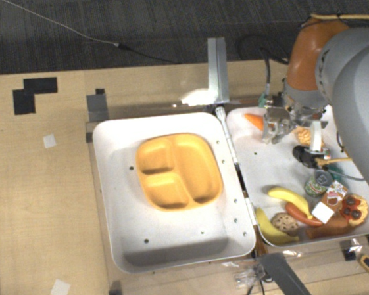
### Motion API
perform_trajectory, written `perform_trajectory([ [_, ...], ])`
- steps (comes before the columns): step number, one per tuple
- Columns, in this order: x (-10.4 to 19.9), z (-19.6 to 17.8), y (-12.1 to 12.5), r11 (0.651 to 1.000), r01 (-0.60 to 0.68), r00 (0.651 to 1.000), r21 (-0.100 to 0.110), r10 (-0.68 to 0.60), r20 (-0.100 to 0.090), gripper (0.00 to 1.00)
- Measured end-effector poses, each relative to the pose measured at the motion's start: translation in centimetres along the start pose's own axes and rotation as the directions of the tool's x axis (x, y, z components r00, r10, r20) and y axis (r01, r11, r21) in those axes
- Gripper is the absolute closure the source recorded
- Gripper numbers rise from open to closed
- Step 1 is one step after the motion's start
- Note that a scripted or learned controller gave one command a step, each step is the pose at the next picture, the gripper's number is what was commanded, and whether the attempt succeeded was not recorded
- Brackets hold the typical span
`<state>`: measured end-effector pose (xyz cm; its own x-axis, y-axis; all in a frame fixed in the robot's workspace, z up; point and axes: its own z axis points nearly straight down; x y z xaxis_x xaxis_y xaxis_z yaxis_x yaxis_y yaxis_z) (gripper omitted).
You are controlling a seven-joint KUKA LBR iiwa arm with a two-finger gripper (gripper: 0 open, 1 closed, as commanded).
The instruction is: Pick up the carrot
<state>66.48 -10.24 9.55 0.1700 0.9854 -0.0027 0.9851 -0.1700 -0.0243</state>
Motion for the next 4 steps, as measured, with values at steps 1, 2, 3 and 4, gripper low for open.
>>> perform_trajectory([
  [1,5.8,-9.2,-2.7,0.962,-0.273,0.962,-0.030,0.273,-0.014,1.00],
  [2,5.8,-10.3,-2.6,0.963,-0.266,0.964,-0.034,0.266,-0.013,1.00],
  [3,5.8,-10.2,-2.6,0.964,-0.265,0.964,-0.034,0.265,-0.013,0.00],
  [4,0.5,0.3,-3.4,0.988,0.154,0.988,-0.028,-0.154,0.002,0.00],
])
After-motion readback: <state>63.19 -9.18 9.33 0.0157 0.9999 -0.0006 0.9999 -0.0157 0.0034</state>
